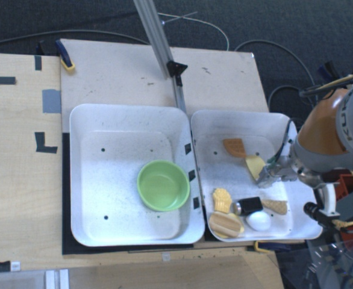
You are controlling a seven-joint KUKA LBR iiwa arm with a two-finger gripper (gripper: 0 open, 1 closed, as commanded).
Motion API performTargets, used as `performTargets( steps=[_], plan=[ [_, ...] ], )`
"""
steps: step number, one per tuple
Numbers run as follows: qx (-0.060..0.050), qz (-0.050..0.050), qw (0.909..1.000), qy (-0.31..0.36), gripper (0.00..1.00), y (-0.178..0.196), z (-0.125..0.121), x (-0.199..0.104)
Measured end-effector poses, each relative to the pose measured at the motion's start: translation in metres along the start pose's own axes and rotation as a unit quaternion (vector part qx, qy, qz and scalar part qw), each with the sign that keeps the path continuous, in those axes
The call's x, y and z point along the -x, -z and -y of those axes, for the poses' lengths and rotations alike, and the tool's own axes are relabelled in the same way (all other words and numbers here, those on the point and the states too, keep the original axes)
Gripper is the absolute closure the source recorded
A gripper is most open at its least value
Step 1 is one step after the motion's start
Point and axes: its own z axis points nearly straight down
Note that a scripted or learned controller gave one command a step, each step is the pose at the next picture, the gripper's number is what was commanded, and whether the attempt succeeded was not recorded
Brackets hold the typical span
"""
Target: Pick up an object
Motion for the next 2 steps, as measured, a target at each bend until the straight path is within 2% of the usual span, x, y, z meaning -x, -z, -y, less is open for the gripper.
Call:
performTargets(
  steps=[1, 2],
  plan=[
    [0.003, 0.001, 1.0000, 0.000, 1.00, 0.060, -0.008, -0.004],
    [0.003, 0.001, 1.0000, 0.000, 1.00, 0.110, -0.005, -0.013]
  ],
)
